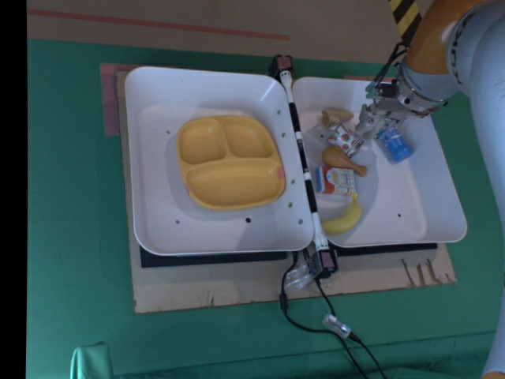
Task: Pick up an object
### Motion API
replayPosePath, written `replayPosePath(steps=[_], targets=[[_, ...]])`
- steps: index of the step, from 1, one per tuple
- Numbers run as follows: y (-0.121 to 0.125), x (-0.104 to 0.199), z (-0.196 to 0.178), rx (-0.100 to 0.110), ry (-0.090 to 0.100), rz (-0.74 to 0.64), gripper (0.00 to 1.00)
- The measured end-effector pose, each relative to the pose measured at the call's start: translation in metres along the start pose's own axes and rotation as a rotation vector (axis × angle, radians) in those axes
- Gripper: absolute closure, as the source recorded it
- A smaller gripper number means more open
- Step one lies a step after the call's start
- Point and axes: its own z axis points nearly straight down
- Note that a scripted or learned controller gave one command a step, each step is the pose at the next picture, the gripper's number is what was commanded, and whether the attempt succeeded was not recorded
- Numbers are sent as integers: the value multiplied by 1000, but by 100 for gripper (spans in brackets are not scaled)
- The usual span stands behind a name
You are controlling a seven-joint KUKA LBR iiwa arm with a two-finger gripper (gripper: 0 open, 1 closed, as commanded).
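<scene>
White right bin (430, 212), hand (368, 125) just beside small can (344, 139), blue cup (394, 144) adjacent

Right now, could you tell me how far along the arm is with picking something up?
Done: the pincer has reached into the right bin, low among the items. In hand: it hangs beside the small patterned can and the blue cup, but nothing shows between its fingers. Left: the grasp and lift; the chicken drumstick, the carton and the banana all lie in the bin.

You look down at a slant from above the bench (71, 212). Both bins (158, 212) sit mid-frame, fairly near.
</scene>
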Motion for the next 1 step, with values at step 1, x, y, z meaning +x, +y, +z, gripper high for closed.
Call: replayPosePath(steps=[1], targets=[[49, -9, -98, -4, 1, -2, 100]])
